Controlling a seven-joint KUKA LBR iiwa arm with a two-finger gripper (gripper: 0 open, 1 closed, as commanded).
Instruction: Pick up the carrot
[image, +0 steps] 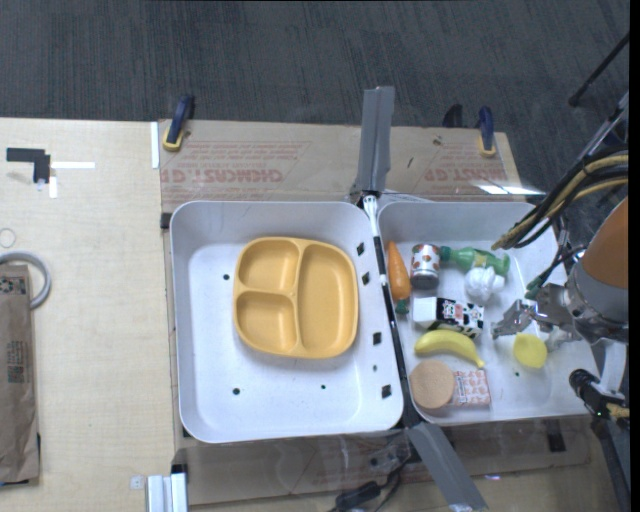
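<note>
The orange carrot (398, 272) lies lengthwise along the left wall of the right bin (560, 405), next to the divider between the bins. My gripper (517, 319) hangs low over the right part of that bin, well to the right of the carrot and just above a yellow lemon (530, 351). Several items lie between it and the carrot. Nothing is visibly held.
Beside the carrot stand a small can (425, 265), a green and white vegetable (475, 262), a black-and-white carton (460, 315), a banana (448, 343) and a round tan disc (433, 383). The left bin (200, 380) holds a yellow divided plate (297, 297).
</note>
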